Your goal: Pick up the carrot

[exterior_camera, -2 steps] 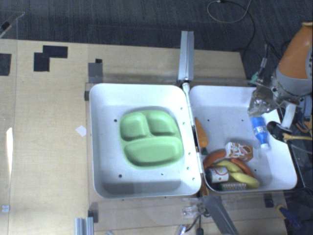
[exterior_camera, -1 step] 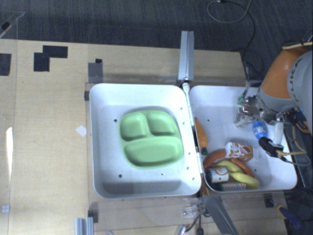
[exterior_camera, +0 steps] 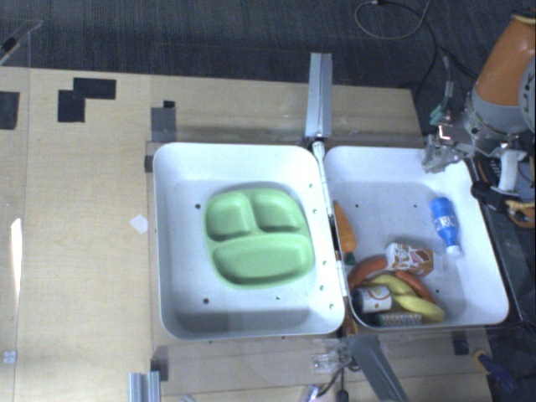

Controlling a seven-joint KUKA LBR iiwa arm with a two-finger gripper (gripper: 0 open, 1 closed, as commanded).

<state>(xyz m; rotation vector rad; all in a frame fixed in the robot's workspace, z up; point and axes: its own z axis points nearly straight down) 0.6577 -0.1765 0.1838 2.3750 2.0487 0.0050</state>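
The carrot [exterior_camera: 343,229] is lying against the left wall of the right bin [exterior_camera: 494,308], making it awkward to reach. The gripper [exterior_camera: 438,153] is hovering over the far corner; I cannot tell its state.

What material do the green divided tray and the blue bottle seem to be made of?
The green tray looks like moulded plastic with a matte finish: one even colour, soft rounded compartments, hardly any shine. The blue bottle also looks like plastic, probably glossy, with a white cap and label; it is too small to be certain.
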